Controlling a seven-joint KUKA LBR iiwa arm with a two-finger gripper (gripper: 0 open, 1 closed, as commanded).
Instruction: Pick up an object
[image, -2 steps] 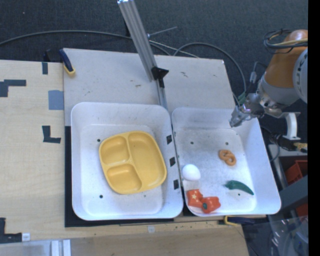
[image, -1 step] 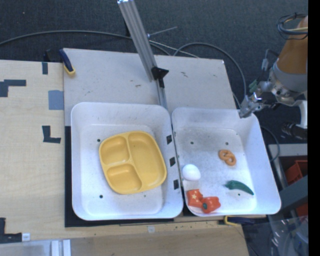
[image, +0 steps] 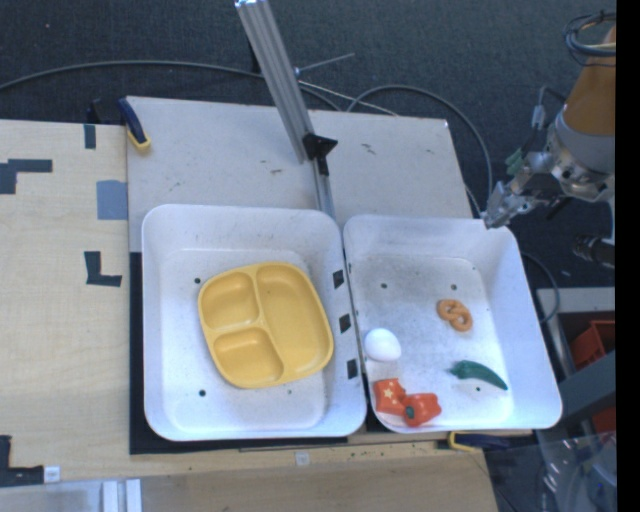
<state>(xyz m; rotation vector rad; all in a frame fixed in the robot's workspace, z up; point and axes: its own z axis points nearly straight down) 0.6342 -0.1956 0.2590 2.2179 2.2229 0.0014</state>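
Objects for picking lying in the right bin (image: 520, 300): white egg-like ball (image: 382, 345) against the left wall, red-orange piece (image: 406, 402) at the near left corner, green leaf-like item (image: 480, 374) toward the near right, small orange pretzel-shaped piece (image: 455, 314) near the middle right. All four well apart from the end effector (image: 500, 210), poised outside and above the bin's far right corner, beyond the rim; pretzel-shaped piece nearest to it, red-orange piece farthest. Grip state of the end effector impossible to tell at this angle; nothing visibly between it and the bin. In the left bin (image: 160, 300), a yellow divided tray (image: 265, 324) lying flat, tilted slightly. Both bins side by side on the counter (image: 230, 150).
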